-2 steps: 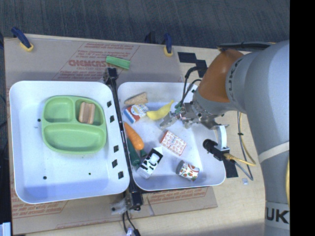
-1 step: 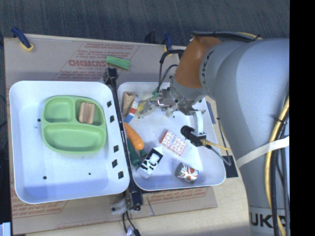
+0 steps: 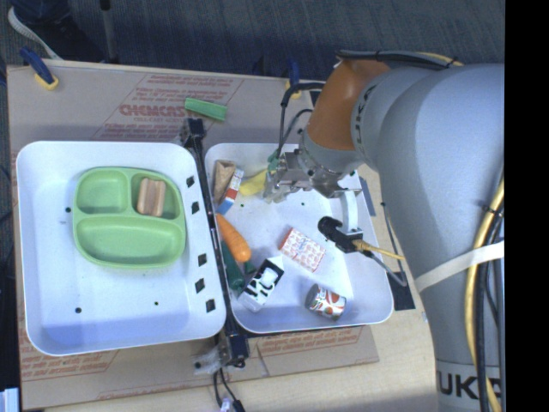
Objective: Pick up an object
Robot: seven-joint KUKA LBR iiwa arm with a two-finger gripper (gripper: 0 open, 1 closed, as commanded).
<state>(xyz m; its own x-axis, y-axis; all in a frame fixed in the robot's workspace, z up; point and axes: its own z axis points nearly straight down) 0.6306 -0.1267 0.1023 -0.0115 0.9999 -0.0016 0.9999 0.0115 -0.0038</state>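
My gripper (image 3: 277, 184) is low over the back of the right bin (image 3: 377, 303), just right of a yellow object (image 3: 251, 184). Left of that lies a brown object with a blue and white end (image 3: 225, 181). An orange carrot (image 3: 233, 239) lies along the bin's left wall. A red and white patterned box (image 3: 302, 249) sits mid-bin. A black and white object (image 3: 262, 280) and a small printed can (image 3: 326, 302) lie near the front. Nothing is visibly held.
The left bin (image 3: 51, 316) holds a green divided plate (image 3: 129, 217) with a tan block (image 3: 151, 196) in one compartment. A green brush-like object (image 3: 206, 108) lies on the cardboard behind the bins. The grey arm covers the right bin's right side.
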